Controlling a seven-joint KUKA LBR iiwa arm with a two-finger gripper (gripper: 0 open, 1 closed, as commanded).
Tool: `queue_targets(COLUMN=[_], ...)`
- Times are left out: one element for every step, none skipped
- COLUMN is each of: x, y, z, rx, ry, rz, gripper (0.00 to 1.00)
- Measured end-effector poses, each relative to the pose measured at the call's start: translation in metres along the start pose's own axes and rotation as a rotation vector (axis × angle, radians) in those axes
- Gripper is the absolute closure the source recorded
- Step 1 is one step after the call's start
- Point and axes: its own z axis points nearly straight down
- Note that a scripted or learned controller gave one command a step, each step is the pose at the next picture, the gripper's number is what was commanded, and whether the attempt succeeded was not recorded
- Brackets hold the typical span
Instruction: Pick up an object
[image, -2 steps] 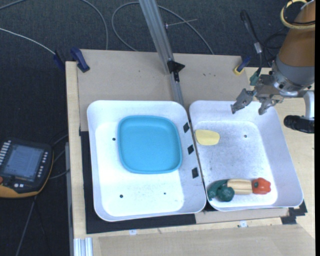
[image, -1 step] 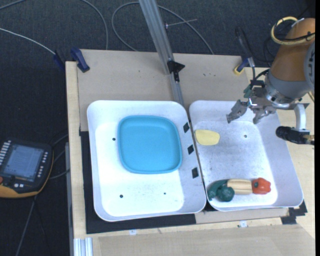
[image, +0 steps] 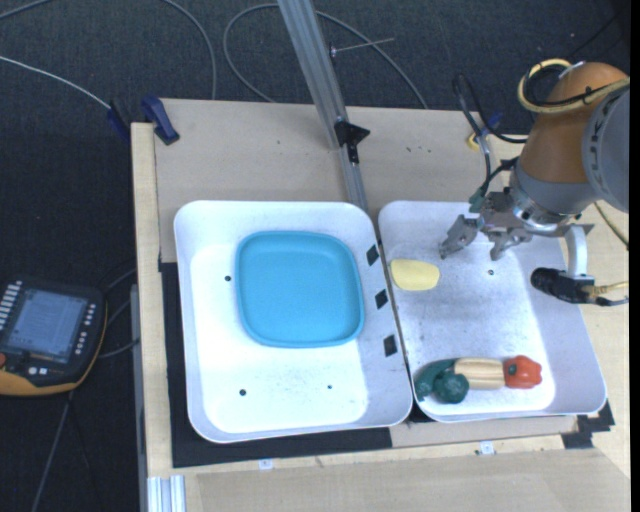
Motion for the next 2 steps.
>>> queue_targets(x=[0.0,-0.004], y=[0.001,0.008], z=[-0.013,-0.074], rx=[-0.005,-0.009], ry=[-0.001,-0.002], rz=[0.0,0.0], gripper=[1.0,1.0])
